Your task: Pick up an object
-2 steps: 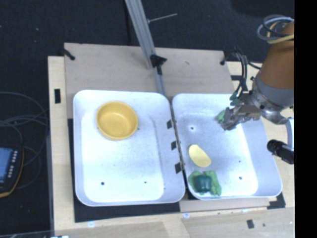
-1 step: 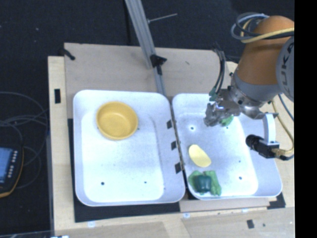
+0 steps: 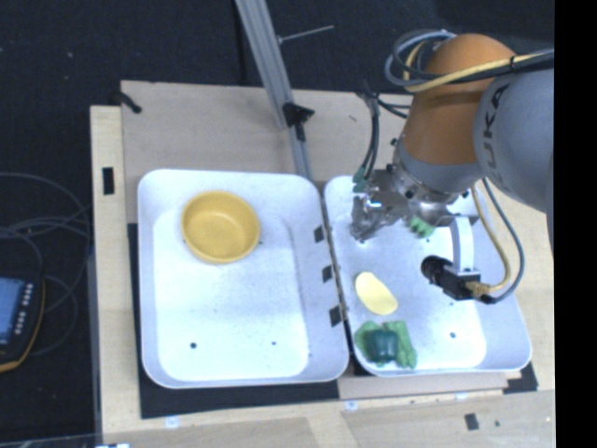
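My gripper (image 3: pixel 366 224) hangs over the upper left part of the right bin (image 3: pixel 499 343), fingers pointing down; nothing shows between them. A pale yellow oval object (image 3: pixel 375 293) lies in that bin, below the gripper and apart from it. Lower still, at the bin's front left, sits a green object (image 3: pixel 384 343). A small green piece (image 3: pixel 424 224) peeks out from under the wrist. A yellow bowl (image 3: pixel 220 226) rests in the upper left of the left bin (image 3: pixel 233 343).
A grey metal pole (image 3: pixel 270 63) slants from the top down to the divide between the bins. A black cable fitting (image 3: pixel 446 276) hangs off the arm over the right bin. Black clips (image 3: pixel 328 273) line the shared edge.
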Robot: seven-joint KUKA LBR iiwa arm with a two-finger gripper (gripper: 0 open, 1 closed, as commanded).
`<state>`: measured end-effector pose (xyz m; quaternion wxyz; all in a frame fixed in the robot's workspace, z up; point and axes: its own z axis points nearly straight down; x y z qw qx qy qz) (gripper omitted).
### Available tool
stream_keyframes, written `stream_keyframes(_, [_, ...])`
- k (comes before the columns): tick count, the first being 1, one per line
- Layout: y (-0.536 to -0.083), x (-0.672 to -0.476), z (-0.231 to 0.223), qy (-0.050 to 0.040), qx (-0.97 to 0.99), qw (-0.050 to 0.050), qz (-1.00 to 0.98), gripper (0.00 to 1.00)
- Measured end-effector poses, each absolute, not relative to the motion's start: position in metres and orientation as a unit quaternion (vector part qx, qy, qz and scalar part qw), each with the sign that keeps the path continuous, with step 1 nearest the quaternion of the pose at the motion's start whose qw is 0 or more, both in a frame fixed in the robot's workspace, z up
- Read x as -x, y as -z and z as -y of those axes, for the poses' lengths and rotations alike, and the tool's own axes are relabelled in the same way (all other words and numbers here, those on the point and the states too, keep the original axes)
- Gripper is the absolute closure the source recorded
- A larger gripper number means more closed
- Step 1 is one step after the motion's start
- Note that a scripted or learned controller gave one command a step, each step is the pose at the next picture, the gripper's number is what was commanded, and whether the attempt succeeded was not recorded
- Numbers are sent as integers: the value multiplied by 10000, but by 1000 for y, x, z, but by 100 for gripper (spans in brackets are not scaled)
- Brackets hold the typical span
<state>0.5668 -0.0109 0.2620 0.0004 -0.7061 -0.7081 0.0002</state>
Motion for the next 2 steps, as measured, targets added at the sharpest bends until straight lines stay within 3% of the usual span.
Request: stream_keyframes(2, [-251, -597, -81, -3, 7063, 3, 7079, 100])
